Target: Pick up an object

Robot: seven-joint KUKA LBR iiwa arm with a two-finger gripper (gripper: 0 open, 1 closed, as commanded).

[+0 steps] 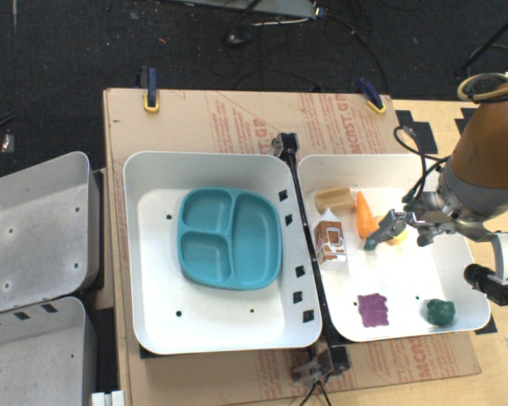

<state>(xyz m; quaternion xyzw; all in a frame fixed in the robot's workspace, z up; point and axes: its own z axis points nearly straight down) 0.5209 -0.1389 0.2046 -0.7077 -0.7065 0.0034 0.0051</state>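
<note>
The right bin (457, 269) holds several small objects: a tan bread roll (333, 198), an orange carrot (366, 214), a small brown-and-white carton (329, 240), a flat purple piece (372, 309), a dark green lump (440, 311) and a small yellow object (399, 236). My gripper (402, 232) reaches in from the right and hangs low over the bin's middle, just right of the carrot. It is open, and the yellow object shows between its two fingers, partly hidden by them. I cannot tell whether the fingers touch it.
A teal divided plate (230, 238) lies in the left bin (144, 252). A dark divider (305, 244) separates the two bins. The arm's grey and orange body (487, 159) covers the right bin's far right corner. White trays (34, 227) sit off the bench at left.
</note>
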